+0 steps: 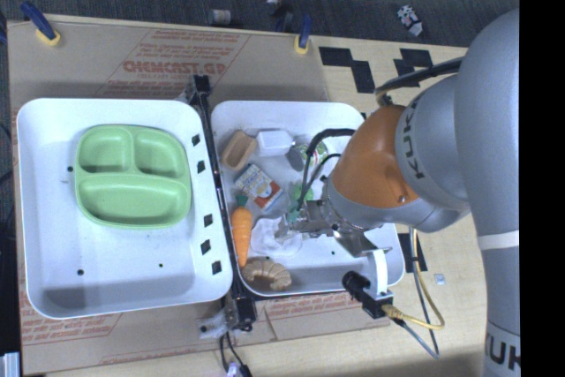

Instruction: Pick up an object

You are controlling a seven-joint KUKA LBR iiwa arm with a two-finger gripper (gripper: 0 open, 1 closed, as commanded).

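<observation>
- Arm [415,163], grey w/ orange band, reaches in from the right and bends down over the right bin [375,265].
- End effector [296,225] sits low in the mid part of the right bin, above crumpled clear/white wrapping [269,234]; wrist and cables crowd it, so can't tell if it's wide, narrow or holding anything.
- Right bin contents, all candidates for the pick:
  - orange carrot [241,234], lying lengthwise by the bin's left wall, just left of the wrapping.
  - tan bread-like piece [267,275] at the near edge, just below the carrot tip.
  - brown rounded item [237,148] in the far-left corner.
  - white block [274,139] beside it, along the far wall.
  - small colourful box [256,183] between the brown item and carrot.
  - small grey item [297,156] near the white block, next to the cables.
- Left bin [44,278] holds a green divided plate [132,175], three compartments, lying flat in the far half.
- Both bins sit side by side on brown cardboard covering the tabletop [265,57]; blue clamps [40,22] at its far edge.
</observation>
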